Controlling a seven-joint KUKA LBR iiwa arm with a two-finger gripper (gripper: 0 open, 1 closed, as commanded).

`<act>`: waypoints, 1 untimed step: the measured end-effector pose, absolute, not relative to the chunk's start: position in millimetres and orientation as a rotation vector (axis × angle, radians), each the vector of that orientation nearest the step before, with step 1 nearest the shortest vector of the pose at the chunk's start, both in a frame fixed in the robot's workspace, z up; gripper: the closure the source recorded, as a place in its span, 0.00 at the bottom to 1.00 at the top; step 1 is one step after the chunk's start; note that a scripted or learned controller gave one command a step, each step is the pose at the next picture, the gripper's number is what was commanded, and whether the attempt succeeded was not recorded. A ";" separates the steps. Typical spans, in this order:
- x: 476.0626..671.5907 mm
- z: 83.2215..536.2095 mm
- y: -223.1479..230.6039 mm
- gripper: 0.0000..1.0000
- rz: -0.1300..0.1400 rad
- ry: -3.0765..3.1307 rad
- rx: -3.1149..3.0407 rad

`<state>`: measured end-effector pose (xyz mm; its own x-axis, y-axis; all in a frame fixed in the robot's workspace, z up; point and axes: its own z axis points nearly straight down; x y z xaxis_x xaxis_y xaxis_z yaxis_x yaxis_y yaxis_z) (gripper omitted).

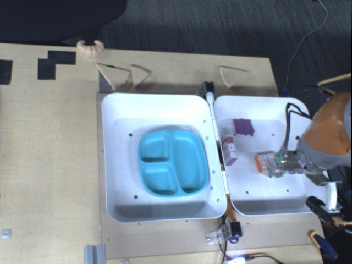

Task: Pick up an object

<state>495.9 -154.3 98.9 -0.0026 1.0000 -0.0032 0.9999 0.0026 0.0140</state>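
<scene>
In the right bin (247,199) lie three small things. A purple block (243,127) sits near the back. A pink and white packet (229,150) lies against the divider between the bins. An orange and clear object (264,162) rests on the bin floor near the middle. My gripper (284,165) reaches in from the right and is low over the floor, right at the orange and clear object's right end. The arm's orange band (331,126) hides the bin's right side.
The left bin (118,202) holds a blue divided tray (173,161). A black clip (208,87) sits at the back of the divider. Cables and a small connector (231,231) lie at the front of the bench.
</scene>
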 end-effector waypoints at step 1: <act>575.3 93.6 -206.1 1.00 0.003 2.224 2.212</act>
<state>575.3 -206.1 93.6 -0.0053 1.0000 -0.0016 1.0000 0.0053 0.0047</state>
